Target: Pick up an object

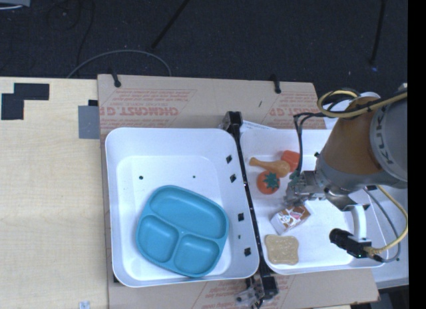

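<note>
Packet [291, 218]: small, white with red and brown print, lying at a slant on the floor of the right bin. It is the likeliest pick, judged by what sits nearest the gripper.

Your inventory, left to right:

1. Worktop [46, 201]: pale wood, bare beside the bins.
2. Left bin [126, 148]: white and shallow. It contains one item, the blue divided plate [181, 230], lying flat toward the near side.
3. Right bin [319, 256]: white, with five loose items.
   - Red toy fruit [268, 182] with a green top, near the divider.
   - Tan toy piece [267, 164], possibly a drumstick, just behind the fruit.
   - Bread slice [282, 250], flat in the near corner, just in front of the packet.
   - Orange piece [290, 158], touching the tan piece's right end.
   - The packet, as above.
4. Gripper [299, 191]: low over the bin, just behind the packet and close to the fruit. You cannot tell how wide it stands, and nothing can be seen in its hold.
5. Arm [359, 151]: grey, with the orange band above the wrist, reaching in from the right.

Step in hand: the approach, with the pick not yet made. Your next move should centre the gripper over the packet, clear of the bread and fruit, then descend, close and lift.
</note>
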`<state>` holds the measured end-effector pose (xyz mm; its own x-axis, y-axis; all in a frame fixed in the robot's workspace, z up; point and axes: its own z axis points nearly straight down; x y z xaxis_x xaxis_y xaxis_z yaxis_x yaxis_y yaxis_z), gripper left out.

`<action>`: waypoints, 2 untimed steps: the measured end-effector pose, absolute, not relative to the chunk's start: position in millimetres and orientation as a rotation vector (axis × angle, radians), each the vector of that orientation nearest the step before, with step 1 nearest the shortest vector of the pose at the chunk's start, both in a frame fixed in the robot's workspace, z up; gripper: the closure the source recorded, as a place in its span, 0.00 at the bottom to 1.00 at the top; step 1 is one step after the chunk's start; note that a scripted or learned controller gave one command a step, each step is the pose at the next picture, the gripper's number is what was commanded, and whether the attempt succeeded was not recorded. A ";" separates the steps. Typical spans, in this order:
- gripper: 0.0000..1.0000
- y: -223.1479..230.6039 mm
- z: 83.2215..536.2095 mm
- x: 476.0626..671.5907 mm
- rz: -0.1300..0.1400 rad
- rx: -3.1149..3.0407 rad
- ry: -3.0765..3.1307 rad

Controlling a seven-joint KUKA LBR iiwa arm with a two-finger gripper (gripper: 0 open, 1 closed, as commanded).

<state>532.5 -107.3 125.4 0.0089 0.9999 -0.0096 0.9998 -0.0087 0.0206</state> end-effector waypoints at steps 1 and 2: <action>1.00 -118.1 174.5 536.0 0.001 2.228 2.213; 1.00 -119.1 227.4 537.0 0.003 2.219 2.221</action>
<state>537.0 -119.1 227.4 -0.0008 1.0000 -0.0005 1.0000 0.0008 0.0030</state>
